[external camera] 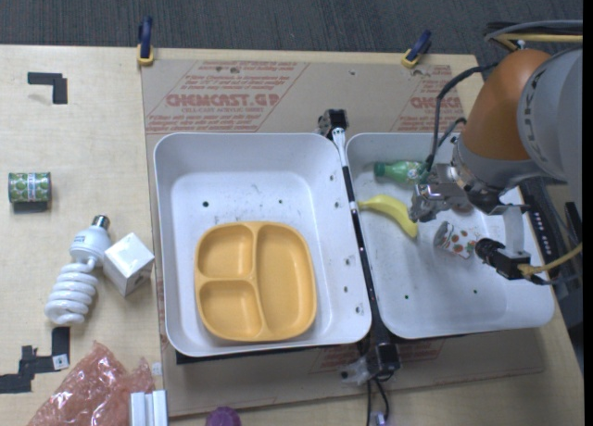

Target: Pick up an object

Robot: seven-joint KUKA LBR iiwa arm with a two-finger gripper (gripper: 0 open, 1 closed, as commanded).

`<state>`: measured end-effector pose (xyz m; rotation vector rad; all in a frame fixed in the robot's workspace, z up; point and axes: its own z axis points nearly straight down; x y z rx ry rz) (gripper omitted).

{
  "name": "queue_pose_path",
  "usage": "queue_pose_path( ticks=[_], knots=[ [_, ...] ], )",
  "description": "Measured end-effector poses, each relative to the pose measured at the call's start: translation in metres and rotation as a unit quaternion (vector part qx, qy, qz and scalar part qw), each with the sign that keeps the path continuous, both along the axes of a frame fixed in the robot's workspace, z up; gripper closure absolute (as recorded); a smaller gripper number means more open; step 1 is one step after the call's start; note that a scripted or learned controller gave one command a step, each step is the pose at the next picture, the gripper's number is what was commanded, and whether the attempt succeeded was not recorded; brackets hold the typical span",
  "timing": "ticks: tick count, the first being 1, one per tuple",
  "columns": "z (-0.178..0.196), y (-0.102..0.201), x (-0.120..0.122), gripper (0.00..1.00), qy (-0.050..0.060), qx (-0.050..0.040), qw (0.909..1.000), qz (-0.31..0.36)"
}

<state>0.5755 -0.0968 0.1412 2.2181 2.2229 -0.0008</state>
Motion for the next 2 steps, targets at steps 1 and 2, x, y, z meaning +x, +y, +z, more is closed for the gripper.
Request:
queue_pose_path(
  ticks=[1, 2],
  knots=[
    [0.000, 0.000, 0.000, 0.00, 0.000, 0.0000, 1.0000, 0.000],
    [-0.049, -0.004, -0.048, 0.00, 0.001, 0.0006, 1.0000, -0.002]
  ],
)
